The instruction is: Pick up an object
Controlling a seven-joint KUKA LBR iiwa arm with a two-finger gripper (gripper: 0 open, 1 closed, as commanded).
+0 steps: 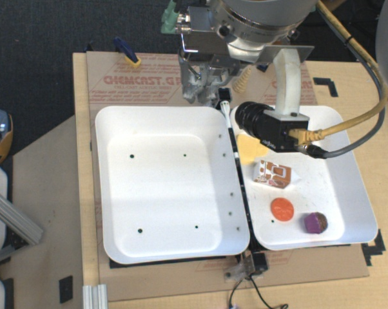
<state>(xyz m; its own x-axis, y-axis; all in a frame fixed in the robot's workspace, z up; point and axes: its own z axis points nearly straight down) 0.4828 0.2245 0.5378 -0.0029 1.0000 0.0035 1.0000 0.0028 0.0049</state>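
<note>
Right bin (349,172), white, smooth, shallow, with rounded corners, held four objects.

- Patterned block (272,173): boxy, white with brown-orange print, near the bin's middle. Its long axis ran roughly left to right in the camera view, dipping slightly toward the right.
- Orange disc (282,210): round, flat-looking, matte, just nearer the camera than the block and apart from it. It showed no long axis.
- Purple lump (314,223): small, rounded, slightly glossy, beside the disc on its right and not touching it.
- Yellow sheet (249,148): thin, flat, lying against the bin's left wall. Its far end was hidden under the black cylindrical unit (265,124) on my wrist, so its axis could not be read.

Left bin (110,172): same white moulded shape, with four small dark dots on its floor. The two bins touched along a dark seam. Both sat on brown printed cardboard (142,76).

My gripper (205,85), grey bare metal, hung over the cardboard just beyond the far rims, near the seam and well apart from all four objects. From this angle I could not tell how wide it stood, or whether it touched anything.
</note>
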